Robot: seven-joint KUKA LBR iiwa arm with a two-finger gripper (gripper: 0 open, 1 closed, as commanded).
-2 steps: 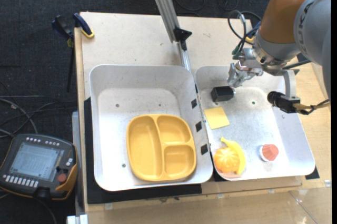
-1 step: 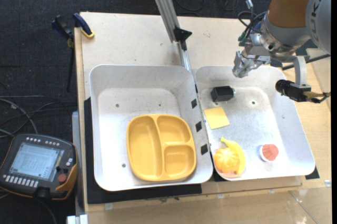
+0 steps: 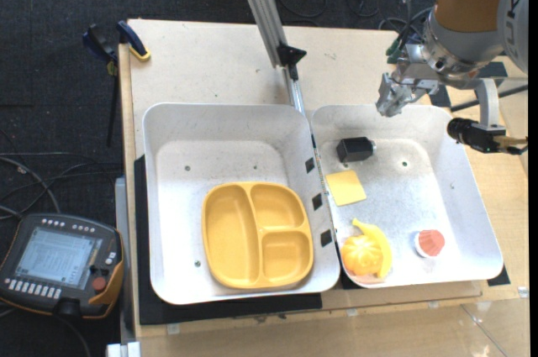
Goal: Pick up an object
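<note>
While claw hovers, black block below-left.

Grey arm, orange band, metal pincer

yellow plate, black block, white bins

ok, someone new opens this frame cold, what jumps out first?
Probably the yellow divided tray, sitting alone in the left bin. Next, the grey and orange arm at the upper right, its gripper above the right bin's far edge. That bin holds a black block, a yellow square, a yellow-orange toy and a small red piece.
</note>
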